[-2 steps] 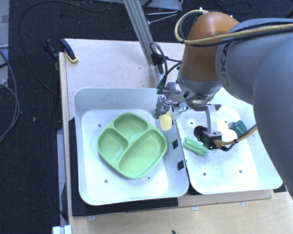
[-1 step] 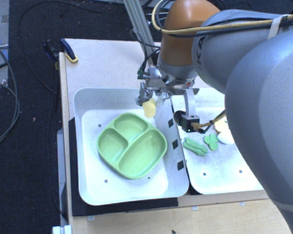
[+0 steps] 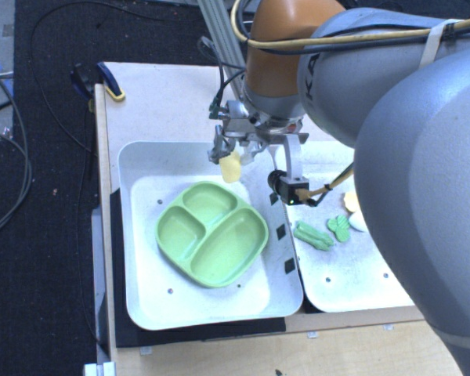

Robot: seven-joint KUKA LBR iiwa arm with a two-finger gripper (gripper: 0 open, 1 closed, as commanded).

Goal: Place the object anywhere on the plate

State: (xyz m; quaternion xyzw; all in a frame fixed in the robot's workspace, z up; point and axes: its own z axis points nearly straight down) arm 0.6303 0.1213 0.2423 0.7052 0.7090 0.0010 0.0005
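Observation:
A light green divided plate (image 3: 211,233) with three compartments lies in the left white bin (image 3: 141,288). My gripper (image 3: 233,160) hangs above the plate's far edge, pointing down. A small pale yellow object (image 3: 231,168) sits between its fingers, so the gripper is shut on it. The object hovers just past the plate's upper rim, near the small compartment. The grey arm with its orange band reaches in from the right and covers much of the right bin.
In the right bin (image 3: 352,288) lie a green pod-like piece (image 3: 313,236), a small green leafy piece (image 3: 340,228) and a pale yellow piece (image 3: 351,203) at the arm's edge. Black cables hang near the wrist (image 3: 290,188). The bench edge runs along the left.

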